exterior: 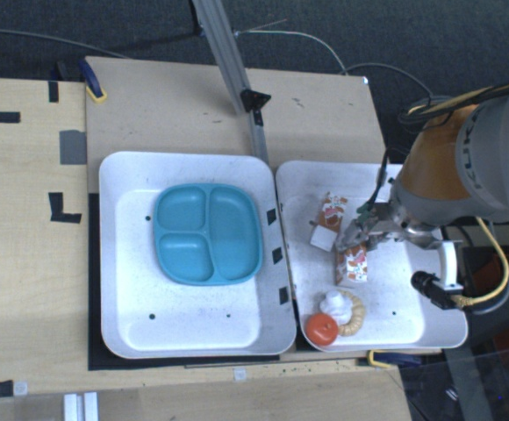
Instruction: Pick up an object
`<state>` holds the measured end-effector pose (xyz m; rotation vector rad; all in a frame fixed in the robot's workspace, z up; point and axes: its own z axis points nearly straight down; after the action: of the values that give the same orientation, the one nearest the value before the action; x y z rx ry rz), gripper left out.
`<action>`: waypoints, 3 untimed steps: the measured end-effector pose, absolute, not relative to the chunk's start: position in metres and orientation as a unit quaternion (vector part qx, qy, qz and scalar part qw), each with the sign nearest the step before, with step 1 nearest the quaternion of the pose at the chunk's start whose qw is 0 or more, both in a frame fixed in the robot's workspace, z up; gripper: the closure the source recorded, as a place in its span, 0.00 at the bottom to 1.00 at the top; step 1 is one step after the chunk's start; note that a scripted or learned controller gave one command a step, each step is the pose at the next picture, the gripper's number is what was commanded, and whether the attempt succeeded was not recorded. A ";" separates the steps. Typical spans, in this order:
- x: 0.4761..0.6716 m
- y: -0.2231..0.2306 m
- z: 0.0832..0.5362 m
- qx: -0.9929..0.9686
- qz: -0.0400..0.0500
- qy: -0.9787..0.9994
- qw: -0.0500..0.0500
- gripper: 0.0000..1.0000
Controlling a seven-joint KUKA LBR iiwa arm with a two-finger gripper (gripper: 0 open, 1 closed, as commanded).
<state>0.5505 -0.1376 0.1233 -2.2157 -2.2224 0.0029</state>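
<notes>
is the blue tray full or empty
Empty: all three compartments of the blue tray show bare blue, as it lies flat in the left bin.

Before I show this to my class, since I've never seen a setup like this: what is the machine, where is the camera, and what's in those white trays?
The picture comes from one fixed camera above a bench, looking down at a slant. The grey arm with the orange band reaching in from the right is a robot arm; at its end is a two-finger gripper, lowered among small things in the right bin.

The left bin holds a blue divided plate. The right bin holds two small red-and-white packets, a white piece, and near the front corner an orange-red round thing beside a white and tan item.

I cannot tell whether the gripper holds anything; it is too small and dark here.
</notes>
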 end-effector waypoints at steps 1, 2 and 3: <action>0.552 -0.136 0.165 -0.707 -0.001 -0.708 -0.001 1.00; 0.563 -0.134 0.221 -0.706 -0.001 -0.708 -0.002 1.00; 0.563 -0.133 0.234 -0.707 0.000 -0.708 0.000 1.00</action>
<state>0.5633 -0.1331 0.2344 -2.2196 -2.2230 -0.0002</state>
